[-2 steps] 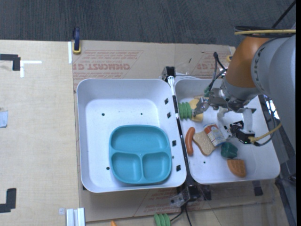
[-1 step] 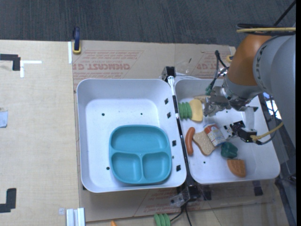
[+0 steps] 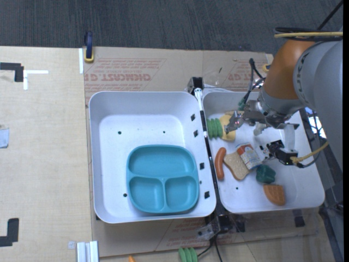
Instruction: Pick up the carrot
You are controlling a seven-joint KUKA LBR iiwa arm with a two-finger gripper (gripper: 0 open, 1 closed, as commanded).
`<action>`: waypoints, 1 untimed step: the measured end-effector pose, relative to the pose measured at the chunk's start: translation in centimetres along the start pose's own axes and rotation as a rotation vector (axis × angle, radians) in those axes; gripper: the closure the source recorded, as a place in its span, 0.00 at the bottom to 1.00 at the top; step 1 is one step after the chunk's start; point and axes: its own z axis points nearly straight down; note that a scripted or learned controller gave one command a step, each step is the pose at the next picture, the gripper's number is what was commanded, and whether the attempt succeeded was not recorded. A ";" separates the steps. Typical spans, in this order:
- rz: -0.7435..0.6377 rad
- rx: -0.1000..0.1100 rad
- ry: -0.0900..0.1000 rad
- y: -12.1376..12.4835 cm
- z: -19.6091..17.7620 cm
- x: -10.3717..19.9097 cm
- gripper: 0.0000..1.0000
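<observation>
Nearest, carrot (image 3: pixel 274 194) lay loose at the right bin's (image 3: pixel 305 201) front wall — untouched, well short of the gripper (image 3: pixel 235 122). Farther back, hovered over the yellow piece (image 3: pixel 228 134), probably mid-approach — claw state impossible to tell.

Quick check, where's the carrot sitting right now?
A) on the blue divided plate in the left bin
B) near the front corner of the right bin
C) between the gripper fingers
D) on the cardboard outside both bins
B: the orange carrot lies on the floor of the right bin near its front corner, just below a dark green item, apart from the gripper up by the green ridged piece.
</observation>
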 end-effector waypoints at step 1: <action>0.219 0.001 0.001 1.5 0.9 1.1 0.00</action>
